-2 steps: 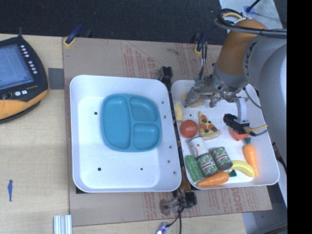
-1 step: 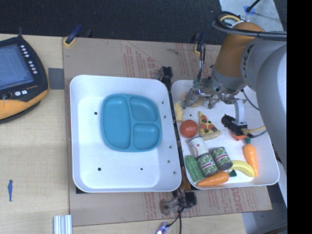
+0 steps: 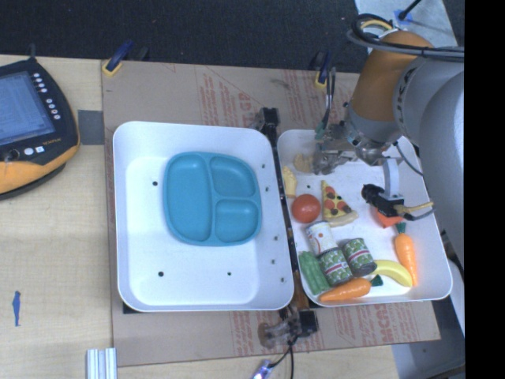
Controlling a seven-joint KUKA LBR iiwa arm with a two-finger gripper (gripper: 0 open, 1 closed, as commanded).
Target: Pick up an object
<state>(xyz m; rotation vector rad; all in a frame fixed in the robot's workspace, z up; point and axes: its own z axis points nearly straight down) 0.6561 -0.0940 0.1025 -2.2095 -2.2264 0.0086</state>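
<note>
My gripper [image 3: 327,158] is low over the far end of the right bin [image 3: 430,290], reaching in from the right. A pale toy piece [image 3: 303,163] lies just to its left, and whether they touch is unclear. Toy food fills this bin: a red tomato [image 3: 306,207], a pizza slice [image 3: 337,204], a yellow piece [image 3: 289,181], three small cans [image 3: 338,265], a banana [image 3: 394,272], two carrots [image 3: 405,257] and a green vegetable [image 3: 310,273]. Nothing shows in the gripper's grasp.
The left bin [image 3: 134,212] holds a blue divided plate [image 3: 211,197]. An orange-rimmed tablet [image 3: 28,125] lies on the bench at the far left. Clamps [image 3: 270,118] sit between the bins at the far and near ends.
</note>
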